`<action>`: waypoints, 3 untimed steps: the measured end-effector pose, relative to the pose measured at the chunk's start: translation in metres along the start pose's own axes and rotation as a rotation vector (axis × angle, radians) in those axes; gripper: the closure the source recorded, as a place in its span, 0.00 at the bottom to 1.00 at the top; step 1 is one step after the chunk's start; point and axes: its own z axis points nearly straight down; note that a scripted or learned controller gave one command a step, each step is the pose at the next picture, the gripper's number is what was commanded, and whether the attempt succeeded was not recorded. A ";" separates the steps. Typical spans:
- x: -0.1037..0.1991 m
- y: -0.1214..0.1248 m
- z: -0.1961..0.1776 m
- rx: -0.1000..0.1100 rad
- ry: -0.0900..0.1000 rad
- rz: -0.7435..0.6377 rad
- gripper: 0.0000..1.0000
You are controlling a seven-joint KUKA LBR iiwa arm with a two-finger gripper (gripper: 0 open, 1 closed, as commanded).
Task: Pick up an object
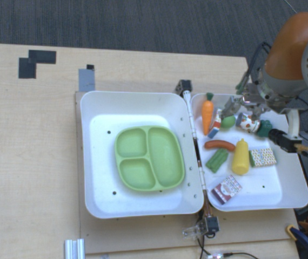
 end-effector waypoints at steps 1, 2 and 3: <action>-0.043 -0.103 0.051 0.001 -0.001 0.003 0.00; -0.012 -0.125 0.119 -0.006 -0.002 0.003 0.00; -0.012 -0.122 0.108 -0.012 -0.003 0.002 1.00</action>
